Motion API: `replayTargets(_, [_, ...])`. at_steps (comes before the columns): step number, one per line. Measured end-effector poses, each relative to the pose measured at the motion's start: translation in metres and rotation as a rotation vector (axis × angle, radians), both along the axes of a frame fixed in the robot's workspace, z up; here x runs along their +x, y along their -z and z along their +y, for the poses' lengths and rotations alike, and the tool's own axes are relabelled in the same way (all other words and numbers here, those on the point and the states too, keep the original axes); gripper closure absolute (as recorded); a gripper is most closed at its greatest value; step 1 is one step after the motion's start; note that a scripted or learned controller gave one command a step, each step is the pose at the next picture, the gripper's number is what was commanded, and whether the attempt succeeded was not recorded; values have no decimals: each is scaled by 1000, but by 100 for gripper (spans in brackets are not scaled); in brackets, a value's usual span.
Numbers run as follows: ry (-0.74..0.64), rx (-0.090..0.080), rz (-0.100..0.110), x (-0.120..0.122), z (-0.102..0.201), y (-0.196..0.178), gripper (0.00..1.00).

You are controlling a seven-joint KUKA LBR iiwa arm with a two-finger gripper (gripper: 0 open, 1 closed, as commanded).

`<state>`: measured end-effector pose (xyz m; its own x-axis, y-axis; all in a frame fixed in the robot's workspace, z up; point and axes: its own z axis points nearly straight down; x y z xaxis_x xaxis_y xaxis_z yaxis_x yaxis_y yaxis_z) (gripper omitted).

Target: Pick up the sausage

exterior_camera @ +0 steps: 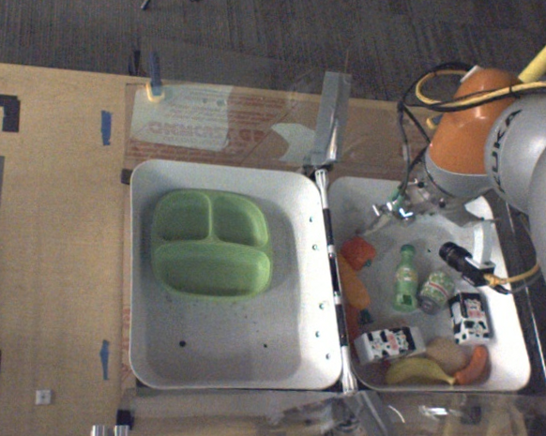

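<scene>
The sausage (474, 366) is a short reddish-brown curved piece in the near right corner of the right bin (510, 377). It lies against a pale beige item (446, 351) and next to a yellow banana (418, 371). My gripper (396, 211) hangs over the far left part of the right bin, well away from the sausage and up-left of it. Nothing shows between its tips.
The right bin also holds a red item (358, 252), an orange carrot (353, 290), a green bottle (406, 277), a small can (434, 292) and two cow-patterned cartons (469, 318) (388, 344). A green divided plate (212, 243) lies in the left bin (150, 344).
</scene>
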<state>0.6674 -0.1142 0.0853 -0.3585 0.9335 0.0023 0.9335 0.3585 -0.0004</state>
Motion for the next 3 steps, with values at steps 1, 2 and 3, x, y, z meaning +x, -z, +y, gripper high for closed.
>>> replayTargets(1, [2, -2, -9, 3, -1, -11, 100])
replayTargets(2, [2, -1, -5, 2, -1, -10, 0])
replayTargets(3, [53, -1, -7, -26, 11, -1, 0])
